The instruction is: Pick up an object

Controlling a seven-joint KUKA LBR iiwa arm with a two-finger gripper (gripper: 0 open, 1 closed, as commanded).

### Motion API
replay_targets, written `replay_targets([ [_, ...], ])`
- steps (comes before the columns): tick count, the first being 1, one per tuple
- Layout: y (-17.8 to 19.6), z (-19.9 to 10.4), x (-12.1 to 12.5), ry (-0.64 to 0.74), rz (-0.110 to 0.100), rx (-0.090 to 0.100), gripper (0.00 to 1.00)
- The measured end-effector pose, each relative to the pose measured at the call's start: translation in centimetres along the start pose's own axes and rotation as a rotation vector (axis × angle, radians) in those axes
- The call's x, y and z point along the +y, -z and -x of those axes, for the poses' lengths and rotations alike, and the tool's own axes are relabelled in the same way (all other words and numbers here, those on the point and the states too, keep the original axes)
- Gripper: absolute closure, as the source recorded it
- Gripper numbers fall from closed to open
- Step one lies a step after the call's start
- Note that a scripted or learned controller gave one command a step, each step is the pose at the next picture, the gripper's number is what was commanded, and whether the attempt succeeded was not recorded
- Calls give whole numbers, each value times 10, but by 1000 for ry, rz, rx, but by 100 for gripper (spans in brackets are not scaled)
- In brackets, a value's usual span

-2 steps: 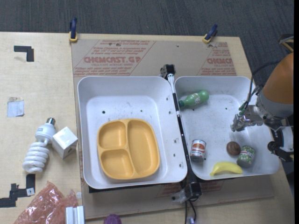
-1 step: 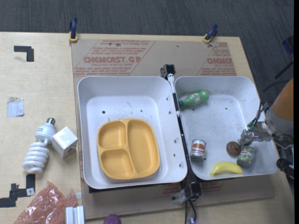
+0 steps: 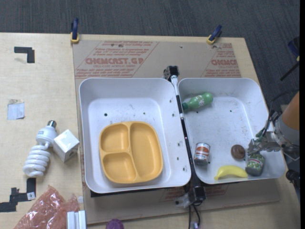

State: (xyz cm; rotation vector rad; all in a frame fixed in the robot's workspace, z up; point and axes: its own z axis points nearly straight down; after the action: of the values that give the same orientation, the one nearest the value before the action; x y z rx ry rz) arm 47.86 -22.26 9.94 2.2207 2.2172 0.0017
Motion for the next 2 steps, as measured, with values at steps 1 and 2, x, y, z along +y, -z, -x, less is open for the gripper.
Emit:
replay_targets([
  [1,77,-85,0,2,-1,1,100],
  [2,93,-170,28,2,-2,1,100],
])
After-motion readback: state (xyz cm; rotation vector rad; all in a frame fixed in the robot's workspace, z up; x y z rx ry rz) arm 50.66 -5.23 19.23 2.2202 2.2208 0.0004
